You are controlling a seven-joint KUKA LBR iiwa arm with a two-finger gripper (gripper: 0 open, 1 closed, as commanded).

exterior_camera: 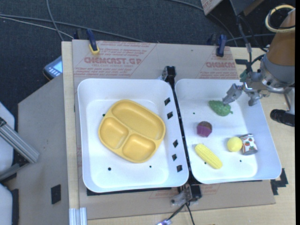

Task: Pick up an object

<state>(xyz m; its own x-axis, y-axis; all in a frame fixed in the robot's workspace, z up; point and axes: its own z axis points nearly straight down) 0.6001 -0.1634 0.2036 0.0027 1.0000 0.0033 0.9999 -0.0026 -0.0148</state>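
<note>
Touching gripper [243, 95] (fingertip): green object [220, 108]

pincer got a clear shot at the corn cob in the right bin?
Probably yes. The corn cob lies alone on the right bin's floor, apart from the purple item and the yellow ball. The pincer hovers by the green item, with nothing between it and the cob.
</note>
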